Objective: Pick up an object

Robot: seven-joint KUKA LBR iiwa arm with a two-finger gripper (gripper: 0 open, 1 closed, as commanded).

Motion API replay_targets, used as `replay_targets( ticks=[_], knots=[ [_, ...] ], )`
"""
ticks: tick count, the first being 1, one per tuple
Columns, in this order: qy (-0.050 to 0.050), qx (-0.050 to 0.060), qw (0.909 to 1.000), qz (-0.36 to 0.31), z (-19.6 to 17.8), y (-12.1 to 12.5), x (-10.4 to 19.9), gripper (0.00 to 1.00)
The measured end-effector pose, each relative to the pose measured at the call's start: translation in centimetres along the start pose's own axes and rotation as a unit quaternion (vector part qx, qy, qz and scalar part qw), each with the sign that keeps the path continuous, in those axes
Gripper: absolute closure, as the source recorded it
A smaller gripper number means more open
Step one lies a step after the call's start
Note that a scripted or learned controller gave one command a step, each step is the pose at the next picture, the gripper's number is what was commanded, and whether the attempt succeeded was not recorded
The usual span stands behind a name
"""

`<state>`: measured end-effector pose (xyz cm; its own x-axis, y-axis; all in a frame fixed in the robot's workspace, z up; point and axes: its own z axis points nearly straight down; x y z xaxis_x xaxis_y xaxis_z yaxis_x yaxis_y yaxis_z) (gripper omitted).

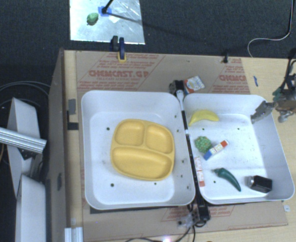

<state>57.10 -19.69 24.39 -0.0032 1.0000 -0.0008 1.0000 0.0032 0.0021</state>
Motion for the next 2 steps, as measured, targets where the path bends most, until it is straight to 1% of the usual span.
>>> replay_targets(
  ticks=[1,2],
  knots=[
    [0.001,0.001,1.0,0.001,9.9,-5.3,4.1,0.0],
    [0.001,0.0,1.0,0.0,16.0,-7.4,10.0,0.0]
  ],
)
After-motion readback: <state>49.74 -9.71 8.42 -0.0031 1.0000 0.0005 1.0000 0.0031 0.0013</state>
